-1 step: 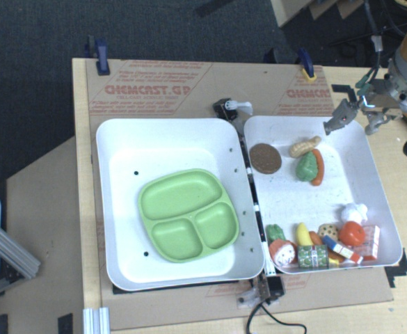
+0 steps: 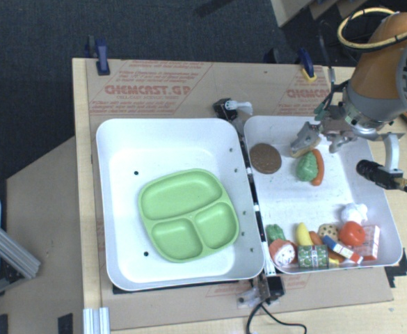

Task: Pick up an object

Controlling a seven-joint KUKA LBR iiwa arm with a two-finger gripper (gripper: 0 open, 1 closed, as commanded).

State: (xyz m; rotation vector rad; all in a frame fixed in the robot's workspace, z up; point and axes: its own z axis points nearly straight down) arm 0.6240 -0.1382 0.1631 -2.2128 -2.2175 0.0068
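My gripper [image 2: 321, 142] hangs over the far part of the right bin [image 2: 370, 200]. Its two fingers are spread open with nothing between them. Just below the fingertips, on the bin floor, lies a green and orange toy vegetable [image 2: 309, 167]. A brown round disc [image 2: 265, 158] rests to its left near the bin's left wall. Several small toy foods [image 2: 321, 245] are heaped in the near corner of the right bin, among them a red ball [image 2: 351, 233] and a yellow piece [image 2: 302, 234].
The left bin [image 2: 120, 152] holds a green divided plate [image 2: 188, 214]. A black part of the arm [image 2: 377, 173] juts over the right bin's right wall. Blue clamps [image 2: 102, 56] sit on the bench's far edge.
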